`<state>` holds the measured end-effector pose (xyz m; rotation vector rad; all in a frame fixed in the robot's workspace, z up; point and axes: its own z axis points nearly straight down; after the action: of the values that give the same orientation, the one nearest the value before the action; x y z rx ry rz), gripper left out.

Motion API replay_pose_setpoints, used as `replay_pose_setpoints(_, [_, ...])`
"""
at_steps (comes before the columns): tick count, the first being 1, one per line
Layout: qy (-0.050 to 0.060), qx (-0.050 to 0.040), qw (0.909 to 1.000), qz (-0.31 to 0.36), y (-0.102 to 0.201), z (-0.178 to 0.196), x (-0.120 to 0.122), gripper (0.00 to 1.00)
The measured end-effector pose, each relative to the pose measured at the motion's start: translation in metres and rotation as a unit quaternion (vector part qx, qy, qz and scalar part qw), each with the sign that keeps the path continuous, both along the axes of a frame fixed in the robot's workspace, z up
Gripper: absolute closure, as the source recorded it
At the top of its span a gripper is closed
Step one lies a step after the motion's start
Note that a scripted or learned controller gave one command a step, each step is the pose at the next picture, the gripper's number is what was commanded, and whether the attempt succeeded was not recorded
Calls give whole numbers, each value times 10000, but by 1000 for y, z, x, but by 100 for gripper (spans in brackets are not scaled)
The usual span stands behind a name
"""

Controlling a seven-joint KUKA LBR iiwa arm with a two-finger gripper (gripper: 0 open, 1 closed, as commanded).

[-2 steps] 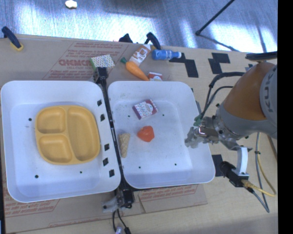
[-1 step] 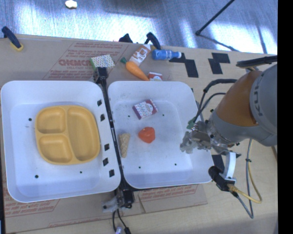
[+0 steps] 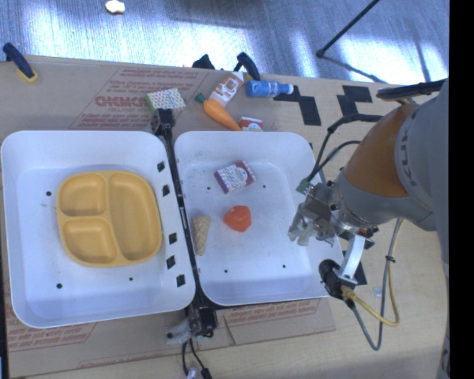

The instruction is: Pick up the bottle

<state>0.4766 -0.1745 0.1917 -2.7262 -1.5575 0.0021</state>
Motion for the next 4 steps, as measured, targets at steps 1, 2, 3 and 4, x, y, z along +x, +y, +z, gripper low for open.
replay_pose_setpoints(1, [23, 11, 9999, -144, -10, -19, -1, 100])
replay_pose_setpoints(2, [4, -3, 9942, -1077, -8, -17, 0, 100])
replay_pose_setpoints(3, [5, -4, 9892, -1463, 10, -2, 0, 100])
replay_pose_setpoints(4, [27, 13, 9763, -2163, -5, -27, 0, 100])
